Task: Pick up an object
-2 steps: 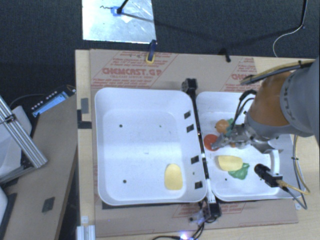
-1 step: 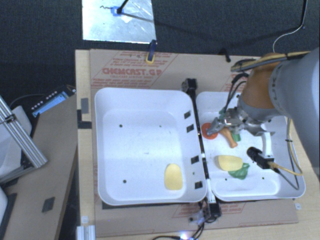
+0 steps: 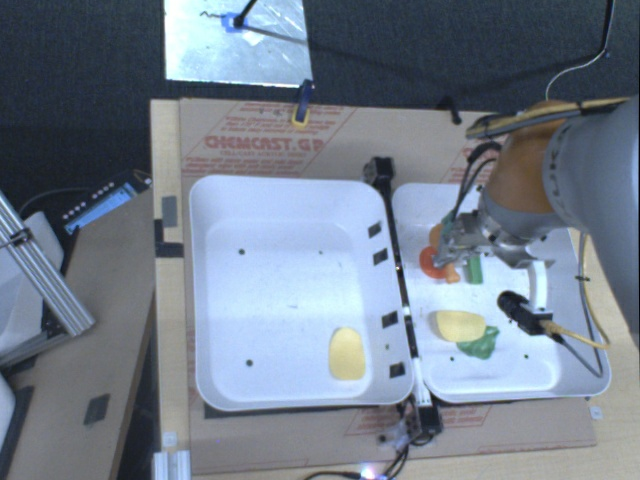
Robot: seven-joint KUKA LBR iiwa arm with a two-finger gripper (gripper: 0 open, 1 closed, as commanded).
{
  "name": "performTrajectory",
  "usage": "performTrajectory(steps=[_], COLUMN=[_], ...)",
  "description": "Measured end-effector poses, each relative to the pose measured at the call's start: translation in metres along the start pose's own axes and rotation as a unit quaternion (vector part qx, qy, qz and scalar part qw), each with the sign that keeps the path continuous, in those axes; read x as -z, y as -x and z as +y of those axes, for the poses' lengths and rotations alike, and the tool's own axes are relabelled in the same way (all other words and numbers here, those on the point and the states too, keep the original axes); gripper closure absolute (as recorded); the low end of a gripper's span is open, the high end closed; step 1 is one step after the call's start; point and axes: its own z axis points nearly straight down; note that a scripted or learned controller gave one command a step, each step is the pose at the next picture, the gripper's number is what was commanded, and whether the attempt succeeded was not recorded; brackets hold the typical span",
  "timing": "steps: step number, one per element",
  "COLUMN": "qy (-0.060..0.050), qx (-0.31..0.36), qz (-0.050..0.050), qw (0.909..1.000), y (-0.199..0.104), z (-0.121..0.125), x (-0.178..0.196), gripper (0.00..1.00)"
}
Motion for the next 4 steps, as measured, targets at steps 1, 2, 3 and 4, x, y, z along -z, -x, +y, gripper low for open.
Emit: performTrajectory(steps=[1, 2, 3, 4], qy=[-0.005, -0.002, 0.003, 0.001], qx=[-0.005, -0.002, 0.003, -0.008], qz=[0.0, 0.0, 0.001, -0.005], qw=[1.0, 1.0, 1.0, 1.0], y=[0.016, -0.001, -0.057, 0.08], z=[-0.089, -0.112, -0.065, -0.092], x=[-0.013, -0.012, 0.093, 0.182], gripper=[1.0, 1.0, 1.0, 1.0])
